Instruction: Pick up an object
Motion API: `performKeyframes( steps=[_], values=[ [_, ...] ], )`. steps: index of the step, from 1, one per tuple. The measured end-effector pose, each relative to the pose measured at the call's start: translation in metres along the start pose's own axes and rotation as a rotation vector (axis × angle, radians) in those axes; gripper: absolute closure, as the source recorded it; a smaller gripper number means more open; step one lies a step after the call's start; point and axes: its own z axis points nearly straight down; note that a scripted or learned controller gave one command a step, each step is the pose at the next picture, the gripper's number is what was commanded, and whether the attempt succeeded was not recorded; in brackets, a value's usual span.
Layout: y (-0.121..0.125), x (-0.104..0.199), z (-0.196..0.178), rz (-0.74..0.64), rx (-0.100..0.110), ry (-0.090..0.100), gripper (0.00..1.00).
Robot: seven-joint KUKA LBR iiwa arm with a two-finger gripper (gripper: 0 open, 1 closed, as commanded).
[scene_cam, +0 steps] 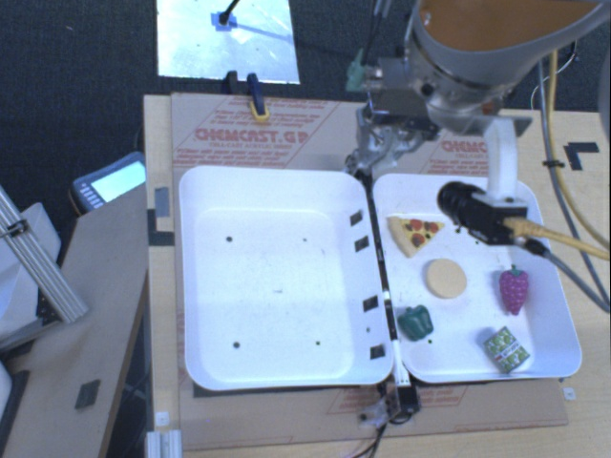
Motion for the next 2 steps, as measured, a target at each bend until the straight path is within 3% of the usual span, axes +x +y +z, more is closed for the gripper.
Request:
performKeyframes(
  steps=[1,2],
  values=[
    [0.037,0.05,0.022,-0.008,0.001,-0.001,1.0],
    [0.089,0.081,0.02,-0.008,0.0,-0.001,1.0]
  ],
)
